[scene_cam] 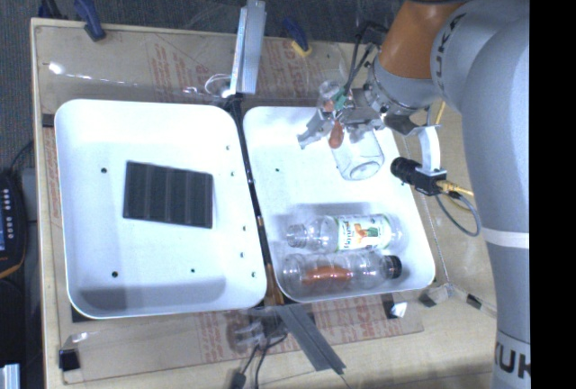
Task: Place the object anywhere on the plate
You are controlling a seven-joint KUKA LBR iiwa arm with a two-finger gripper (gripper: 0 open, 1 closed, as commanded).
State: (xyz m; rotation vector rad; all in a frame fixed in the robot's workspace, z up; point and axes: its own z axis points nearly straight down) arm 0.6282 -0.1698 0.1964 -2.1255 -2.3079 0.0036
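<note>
Clear plastic everywhere in the right bin (270,198): two bottles lie on their sides along its near edge, one with an orange label (346,233) and one with a dark cap (337,272). Up near the far side, a clear cup or jar (356,155) hangs tipped at the gripper (335,128), and it looks pinched between the fingers, so I'd call that a grasp, probably lifted to carry across. The dark ridged plate (168,194) sits flat in the left bin (81,135), well apart from the cup. Hard to make out: the fingertips blur into the transparent rim, and the arm's big grey body cuts off the bench on the right.
</note>
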